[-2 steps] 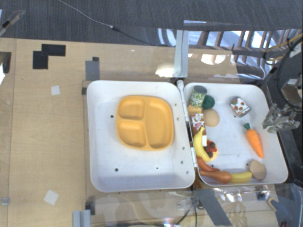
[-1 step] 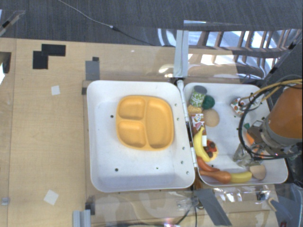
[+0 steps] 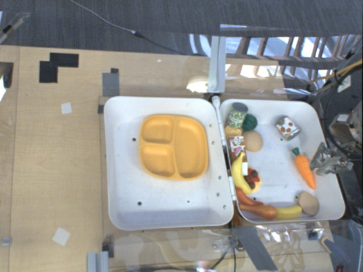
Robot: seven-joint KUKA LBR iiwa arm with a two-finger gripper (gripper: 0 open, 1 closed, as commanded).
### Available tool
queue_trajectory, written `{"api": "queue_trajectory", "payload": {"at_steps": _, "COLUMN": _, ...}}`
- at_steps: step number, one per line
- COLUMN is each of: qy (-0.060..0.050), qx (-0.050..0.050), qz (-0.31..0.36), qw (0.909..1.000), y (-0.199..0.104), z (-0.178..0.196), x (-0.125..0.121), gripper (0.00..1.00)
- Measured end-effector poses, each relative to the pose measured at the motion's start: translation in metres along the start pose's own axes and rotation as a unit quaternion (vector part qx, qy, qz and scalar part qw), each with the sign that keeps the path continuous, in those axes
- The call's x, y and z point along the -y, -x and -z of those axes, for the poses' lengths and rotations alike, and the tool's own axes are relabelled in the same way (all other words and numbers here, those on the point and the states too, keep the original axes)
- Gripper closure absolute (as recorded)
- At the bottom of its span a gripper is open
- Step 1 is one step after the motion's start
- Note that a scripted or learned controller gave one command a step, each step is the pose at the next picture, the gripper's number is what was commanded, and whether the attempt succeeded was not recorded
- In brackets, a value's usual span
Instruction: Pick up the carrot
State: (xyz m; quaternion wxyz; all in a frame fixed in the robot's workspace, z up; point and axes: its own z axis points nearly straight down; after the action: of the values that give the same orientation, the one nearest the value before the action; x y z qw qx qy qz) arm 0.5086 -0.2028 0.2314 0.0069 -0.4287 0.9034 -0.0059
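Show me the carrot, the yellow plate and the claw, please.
orange toy carrot [image 3: 305,171]: camera view, middle of its body.
yellow three-compartment plastic plate [image 3: 173,146]: camera view, central divider.
metal claw [image 3: 323,162]: camera view, between its fingertips.

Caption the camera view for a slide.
End effector beside the carrot in the right bin; orange plate in the left bin.

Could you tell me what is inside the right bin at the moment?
The right bin holds the carrot by its right wall, bananas, a sausage, broccoli and a patterned cup. Whatever lies beneath the heaped food is covered.
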Motion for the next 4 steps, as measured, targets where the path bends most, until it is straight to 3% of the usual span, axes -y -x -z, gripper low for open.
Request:
{"api": "queue_trajectory", "payload": {"at_steps": 1, "qy": 0.012, "qx": -0.001, "qz": 0.069, "qw": 0.9975, "y": 0.031, "z": -0.123, "x": -0.026, "gripper": 1.00}}
{"api": "queue_trajectory", "payload": {"at_steps": 2, "qy": 0.000, "qx": -0.001, "qz": 0.143, "qw": 0.9897, "y": -0.006, "z": 0.040, "x": 0.001, "gripper": 1.00}}
{"api": "queue_trajectory", "payload": {"at_steps": 3, "qy": 0.008, "qx": -0.001, "qz": 0.102, "qw": 0.9947, "y": -0.013, "z": -0.135, "x": -0.014, "gripper": 1.00}}
{"api": "queue_trajectory", "payload": {"at_steps": 4, "qy": 0.000, "qx": 0.000, "qz": 0.126, "qw": 0.9921, "y": 0.006, "z": 0.019, "x": -0.022, "gripper": 1.00}}
